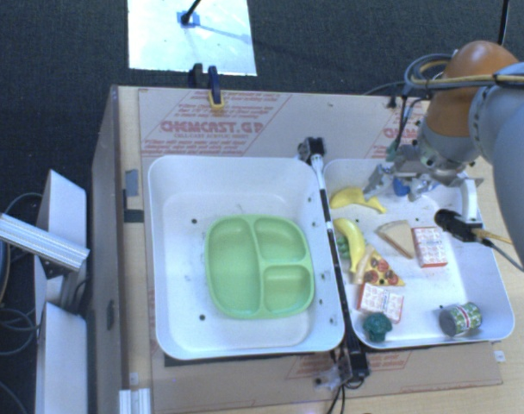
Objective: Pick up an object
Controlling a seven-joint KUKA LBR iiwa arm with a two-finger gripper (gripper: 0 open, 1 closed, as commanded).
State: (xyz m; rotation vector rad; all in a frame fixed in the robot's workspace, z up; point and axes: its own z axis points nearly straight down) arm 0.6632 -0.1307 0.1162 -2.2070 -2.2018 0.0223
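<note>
Overhead, open gripper (401,179) above right bin (495,287) — near banana (355,198).

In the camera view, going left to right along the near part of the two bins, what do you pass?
Green divided plate → red-and-white packet, with the green broccoli piece just below it → small can.
</note>
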